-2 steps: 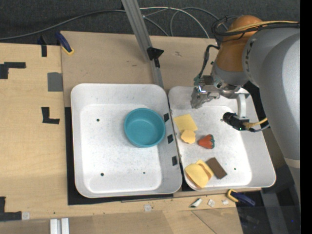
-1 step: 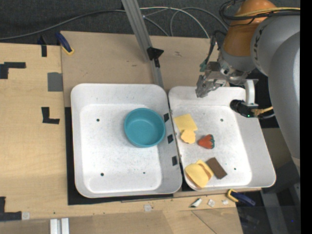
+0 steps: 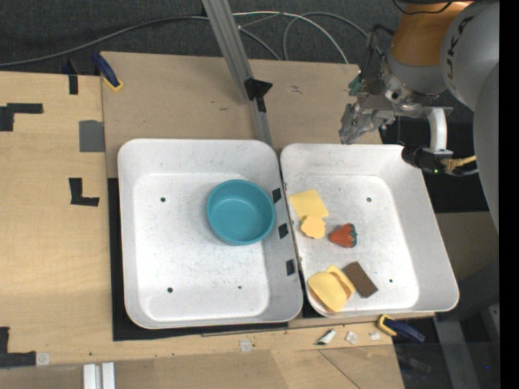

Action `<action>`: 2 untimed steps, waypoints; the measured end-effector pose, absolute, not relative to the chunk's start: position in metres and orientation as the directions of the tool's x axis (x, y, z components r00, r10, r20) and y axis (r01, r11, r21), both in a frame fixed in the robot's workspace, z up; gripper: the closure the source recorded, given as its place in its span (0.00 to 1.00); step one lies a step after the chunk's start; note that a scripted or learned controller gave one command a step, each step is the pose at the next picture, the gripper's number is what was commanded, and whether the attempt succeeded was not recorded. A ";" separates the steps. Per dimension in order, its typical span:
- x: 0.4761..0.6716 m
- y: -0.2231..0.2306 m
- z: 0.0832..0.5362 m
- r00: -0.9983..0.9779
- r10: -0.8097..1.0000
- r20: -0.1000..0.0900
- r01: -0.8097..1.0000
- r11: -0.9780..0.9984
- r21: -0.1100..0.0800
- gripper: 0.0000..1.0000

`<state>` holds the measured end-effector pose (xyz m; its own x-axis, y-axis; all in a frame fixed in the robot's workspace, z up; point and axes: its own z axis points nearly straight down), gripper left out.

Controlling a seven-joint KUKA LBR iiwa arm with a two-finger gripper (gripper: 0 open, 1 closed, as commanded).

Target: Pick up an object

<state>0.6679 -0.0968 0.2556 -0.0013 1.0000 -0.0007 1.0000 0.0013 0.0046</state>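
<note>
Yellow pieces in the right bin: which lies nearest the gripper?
The flat square yellow piece at the bin's upper left; the other two lie lower, farther from the gripper.

Both bins [image 3: 146,217] are white with fine dark speckling. The bowl [image 3: 239,211] is teal-blue; the strawberry [image 3: 344,234] is red (green at one end), the slices [image 3: 309,204] are pale yellow, and the bar [image 3: 359,279] is brown. The bench [image 3: 49,241] is tan.

Tan wooden bench [image 3: 178,104], black cables [image 3: 308,31] on dark floor behind.

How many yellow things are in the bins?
3, all in the right bin: a yellow square near its left wall, a small yellow piece just below it, and a yellow block at the front.
</note>
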 end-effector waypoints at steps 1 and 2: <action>0.644 -0.058 0.244 -0.004 1.000 0.000 1.000 0.004 -0.003 1.00; 0.615 -0.026 0.237 -0.003 1.000 0.000 1.000 0.003 -0.003 1.00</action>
